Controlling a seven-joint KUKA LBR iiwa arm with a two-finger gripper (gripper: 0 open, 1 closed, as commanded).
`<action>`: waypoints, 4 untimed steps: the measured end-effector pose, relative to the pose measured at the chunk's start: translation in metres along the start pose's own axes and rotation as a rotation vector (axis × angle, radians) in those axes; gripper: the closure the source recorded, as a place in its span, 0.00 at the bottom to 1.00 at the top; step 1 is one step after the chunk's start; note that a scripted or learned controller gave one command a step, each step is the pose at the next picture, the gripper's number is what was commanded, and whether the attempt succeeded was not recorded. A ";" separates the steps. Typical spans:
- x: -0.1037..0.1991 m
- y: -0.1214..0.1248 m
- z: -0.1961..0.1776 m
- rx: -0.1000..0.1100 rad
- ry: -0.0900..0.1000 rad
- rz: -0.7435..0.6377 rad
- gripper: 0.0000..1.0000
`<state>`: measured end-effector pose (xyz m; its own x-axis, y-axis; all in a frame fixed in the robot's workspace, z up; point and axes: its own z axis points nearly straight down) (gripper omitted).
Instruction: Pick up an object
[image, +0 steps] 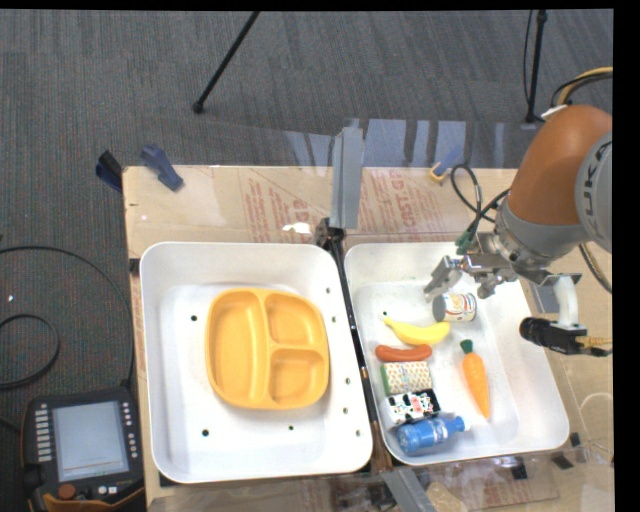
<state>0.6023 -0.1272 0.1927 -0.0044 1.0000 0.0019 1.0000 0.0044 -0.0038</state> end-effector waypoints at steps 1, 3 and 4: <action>-0.059 0.030 0.072 -0.003 -0.001 -0.116 0.00; -0.075 0.034 0.094 -0.005 -0.001 -0.135 1.00; -0.038 0.043 0.013 -0.003 -0.002 0.010 1.00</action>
